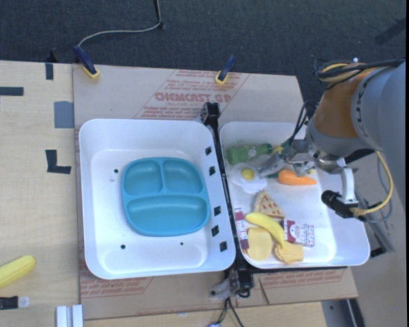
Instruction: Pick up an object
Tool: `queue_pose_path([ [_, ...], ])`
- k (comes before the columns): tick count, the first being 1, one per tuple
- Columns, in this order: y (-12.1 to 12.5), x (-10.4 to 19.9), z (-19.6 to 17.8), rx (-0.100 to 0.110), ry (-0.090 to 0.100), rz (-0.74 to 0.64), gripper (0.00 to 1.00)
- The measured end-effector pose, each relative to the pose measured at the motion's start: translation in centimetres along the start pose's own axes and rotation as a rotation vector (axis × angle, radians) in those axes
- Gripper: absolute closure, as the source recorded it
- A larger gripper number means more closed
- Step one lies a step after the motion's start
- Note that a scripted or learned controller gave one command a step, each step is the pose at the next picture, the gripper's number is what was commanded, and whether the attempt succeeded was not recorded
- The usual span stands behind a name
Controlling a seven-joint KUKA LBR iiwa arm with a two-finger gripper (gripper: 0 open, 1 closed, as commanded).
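The arm (368, 107) is reaching into the right bin (341, 251), its hand (286, 157) hovering among crowded toy food; I cannot tell its state. It risks slipping between the bottle (245, 153) and carrot (296, 178), nudging both aside.

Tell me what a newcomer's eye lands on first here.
The bright blue divided plate fills the middle of the left bin. The right bin is crowded with toy food, including a banana and a carrot, where the grey and orange arm reaches in. A yellow corn cob lies alone on the bench at lower left.
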State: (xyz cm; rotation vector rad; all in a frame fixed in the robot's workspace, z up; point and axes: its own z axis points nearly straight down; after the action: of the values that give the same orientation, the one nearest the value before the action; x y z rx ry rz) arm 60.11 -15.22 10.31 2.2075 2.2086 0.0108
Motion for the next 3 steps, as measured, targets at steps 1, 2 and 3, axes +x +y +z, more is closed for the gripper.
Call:
queue_pose_path([
  [1, 5.1, 5.3, 1.8, 0.018, 0.008, -0.002, 0.0],
  [2, 6.1, 3.6, 2.2, 0.054, 0.023, -0.005, 0.0],
  [3, 6.1, 4.0, 2.1, 0.051, 0.012, 0.001, 0.0],
])
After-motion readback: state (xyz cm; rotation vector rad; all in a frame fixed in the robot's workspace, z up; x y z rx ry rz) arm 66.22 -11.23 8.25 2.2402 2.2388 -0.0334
